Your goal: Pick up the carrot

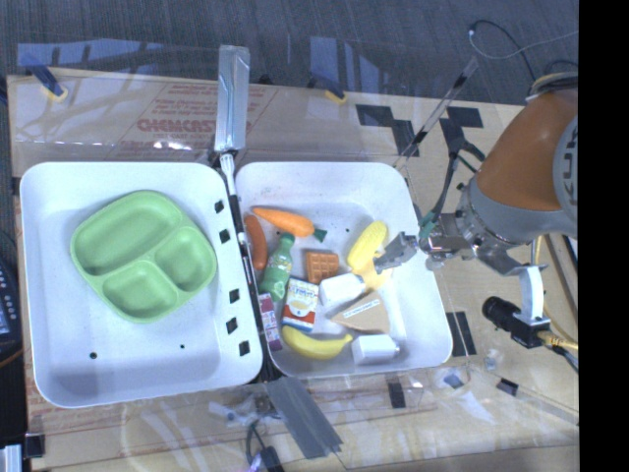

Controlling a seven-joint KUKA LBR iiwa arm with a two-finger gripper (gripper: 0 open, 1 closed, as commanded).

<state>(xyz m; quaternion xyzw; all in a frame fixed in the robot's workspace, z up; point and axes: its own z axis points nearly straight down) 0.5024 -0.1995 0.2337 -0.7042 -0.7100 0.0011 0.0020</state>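
Faint red lettering (177, 124) is showing on the clear sheet lying on the desk (295, 116), just beyond the far edge of the left bin (39, 264); it is too washed out for reading. The small carton (301, 303) in the right bin (423, 313) is carrying print too small for reading.

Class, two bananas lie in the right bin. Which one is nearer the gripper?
The upper banana, lying next to the gripper near the bin's right wall. The other banana lies lower down, by the bin's front edge.
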